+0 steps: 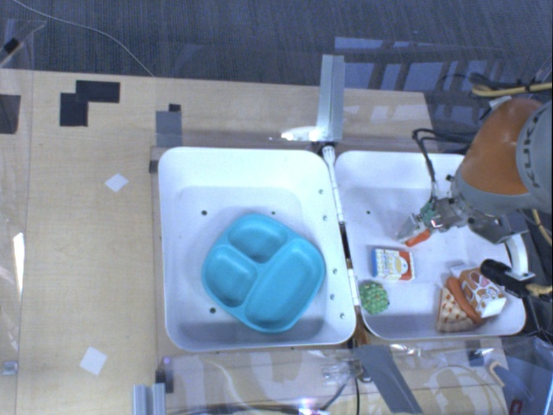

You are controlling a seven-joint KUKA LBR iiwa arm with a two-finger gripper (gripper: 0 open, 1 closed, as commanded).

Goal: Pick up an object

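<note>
White bins (259,167) sit side by side; I see the blue divided plate (263,271) in the left one. My gripper (421,232) hangs in the right bin with something small and orange at its tip; whether it grips, I cannot tell. Just nearer lies the small carton (392,264): light, stiff, best pinched across its flat sides. The green ball (374,296) would roll.

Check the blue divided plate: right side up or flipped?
Right side up. The blue divided plate lies in the left bin with its three compartments facing the camera.
</note>
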